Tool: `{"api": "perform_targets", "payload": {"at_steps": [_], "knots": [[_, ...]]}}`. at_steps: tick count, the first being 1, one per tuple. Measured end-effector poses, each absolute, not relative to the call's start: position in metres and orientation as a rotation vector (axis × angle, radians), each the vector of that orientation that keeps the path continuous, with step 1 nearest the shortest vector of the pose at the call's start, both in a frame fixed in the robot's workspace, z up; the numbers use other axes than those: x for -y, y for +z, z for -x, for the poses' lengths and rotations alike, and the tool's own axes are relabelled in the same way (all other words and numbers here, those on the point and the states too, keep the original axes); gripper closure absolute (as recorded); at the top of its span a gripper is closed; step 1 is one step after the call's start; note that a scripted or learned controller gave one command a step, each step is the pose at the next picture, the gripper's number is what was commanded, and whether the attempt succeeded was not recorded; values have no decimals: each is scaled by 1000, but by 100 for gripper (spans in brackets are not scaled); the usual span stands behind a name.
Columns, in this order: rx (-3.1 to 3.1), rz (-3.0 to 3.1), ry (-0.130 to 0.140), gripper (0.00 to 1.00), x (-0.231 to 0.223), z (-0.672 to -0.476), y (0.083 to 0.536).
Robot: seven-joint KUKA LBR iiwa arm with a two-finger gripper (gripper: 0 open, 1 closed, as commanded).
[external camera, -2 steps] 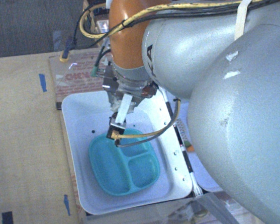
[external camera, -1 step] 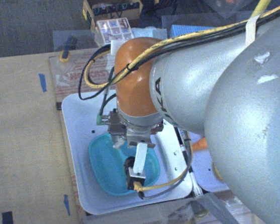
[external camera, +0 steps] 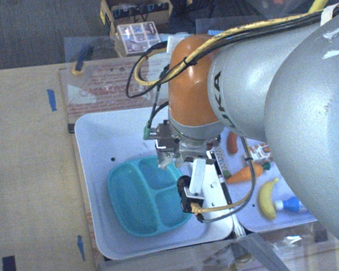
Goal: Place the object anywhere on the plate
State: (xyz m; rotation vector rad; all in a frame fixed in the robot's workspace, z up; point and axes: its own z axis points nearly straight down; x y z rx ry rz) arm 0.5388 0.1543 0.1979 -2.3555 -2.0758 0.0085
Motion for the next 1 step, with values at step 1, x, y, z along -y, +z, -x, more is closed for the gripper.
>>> {"api": "perform_targets", "payload": {"at_steps": [1], "knots": [[2063, 2370, 4, 100, -226, -558, 207]]}}
